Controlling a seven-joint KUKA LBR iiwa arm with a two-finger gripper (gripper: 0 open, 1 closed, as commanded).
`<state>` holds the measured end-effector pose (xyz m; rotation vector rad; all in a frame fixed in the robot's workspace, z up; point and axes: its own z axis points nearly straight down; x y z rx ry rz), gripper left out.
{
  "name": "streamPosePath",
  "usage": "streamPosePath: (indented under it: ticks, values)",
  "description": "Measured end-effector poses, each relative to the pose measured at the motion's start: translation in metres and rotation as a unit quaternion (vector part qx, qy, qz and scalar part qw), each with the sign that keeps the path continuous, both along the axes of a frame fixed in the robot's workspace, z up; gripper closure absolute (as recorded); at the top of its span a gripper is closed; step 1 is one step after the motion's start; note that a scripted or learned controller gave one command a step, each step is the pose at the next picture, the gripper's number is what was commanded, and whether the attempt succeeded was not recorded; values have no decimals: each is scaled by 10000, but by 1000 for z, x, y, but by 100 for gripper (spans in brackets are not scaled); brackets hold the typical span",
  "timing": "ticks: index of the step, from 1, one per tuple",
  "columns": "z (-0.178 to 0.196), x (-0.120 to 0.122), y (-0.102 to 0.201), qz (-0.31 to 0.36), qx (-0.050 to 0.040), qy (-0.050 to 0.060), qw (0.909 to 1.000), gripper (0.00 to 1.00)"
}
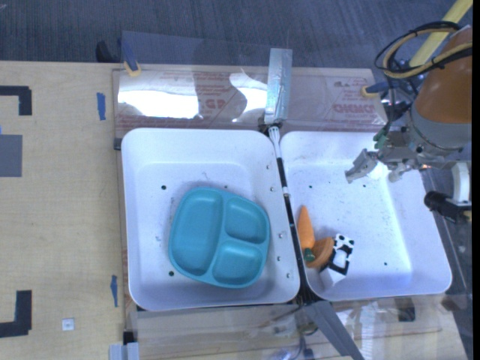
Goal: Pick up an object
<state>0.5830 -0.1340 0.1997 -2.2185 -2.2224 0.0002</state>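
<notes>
White bins sit side by side: the left bin point(135, 201) holds a teal divided plate point(219, 236), well left of the gripper point(379, 165). Fingers spread and gripping nothing, it hangs over the right bin's point(420, 268) bare far half. Below-left of it, an orange carrot point(306, 231) and a black-and-white toy point(341, 255) hug the near-left edge.

a pale wooden bench point(60, 223) carries black marks and bits of blue tape point(100, 105). dark grey carpet point(225, 10) lies beyond it. light glares off clear plastic sheeting point(195, 96).
</notes>
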Motion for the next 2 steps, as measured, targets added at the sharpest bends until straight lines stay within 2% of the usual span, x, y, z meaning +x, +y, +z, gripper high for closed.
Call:
streamPosePath:
  ticks: [1,2]
  values:
    - [-112,-91,42,-382,-8,-32,9993,0]
    - [-101,-89,42,-382,-11,-67,9992,100]
